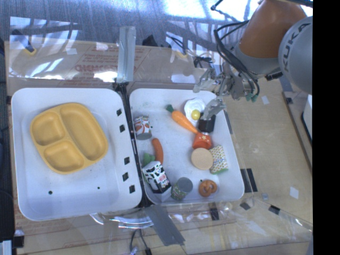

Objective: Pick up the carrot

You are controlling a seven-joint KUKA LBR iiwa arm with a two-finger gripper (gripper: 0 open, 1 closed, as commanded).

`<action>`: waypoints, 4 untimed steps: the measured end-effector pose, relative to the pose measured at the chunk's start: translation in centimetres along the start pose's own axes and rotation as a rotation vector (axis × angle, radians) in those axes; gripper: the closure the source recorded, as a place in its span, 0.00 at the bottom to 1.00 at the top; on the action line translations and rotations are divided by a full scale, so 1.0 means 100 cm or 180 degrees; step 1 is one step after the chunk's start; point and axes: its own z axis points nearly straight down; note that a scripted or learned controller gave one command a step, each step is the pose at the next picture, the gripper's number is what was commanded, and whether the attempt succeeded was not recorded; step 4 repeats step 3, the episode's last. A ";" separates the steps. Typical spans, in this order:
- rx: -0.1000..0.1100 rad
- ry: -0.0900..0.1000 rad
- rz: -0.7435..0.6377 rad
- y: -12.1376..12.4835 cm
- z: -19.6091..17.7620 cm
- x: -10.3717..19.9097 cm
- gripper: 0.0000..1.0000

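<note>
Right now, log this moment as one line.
task: pick carrot | carrot: lying in right bin, not held | claw: low beside carrot, near egg | left bin: yellow tray

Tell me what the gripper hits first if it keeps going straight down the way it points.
Probably the right bin's floor beside the carrot's lower end, or the carrot itself. The gripper points down between the carrot and the fried egg; one slanted view leaves its height unclear.

arm [276, 31] cut off at the top right edge; fried egg [194, 109] partly hidden behind the gripper [208, 118].
</note>
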 end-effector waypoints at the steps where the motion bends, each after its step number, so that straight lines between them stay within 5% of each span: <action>1: -0.0014 0.0014 -0.0957 -0.006 0.130 -0.009 0.00; 2: 0.0003 -0.0053 -0.0420 -0.007 0.130 0.006 0.00; 3: 0.0015 -0.0090 -0.0440 -0.006 0.114 0.002 1.00; 4: 0.0015 -0.0090 -0.0440 -0.006 0.114 0.002 1.00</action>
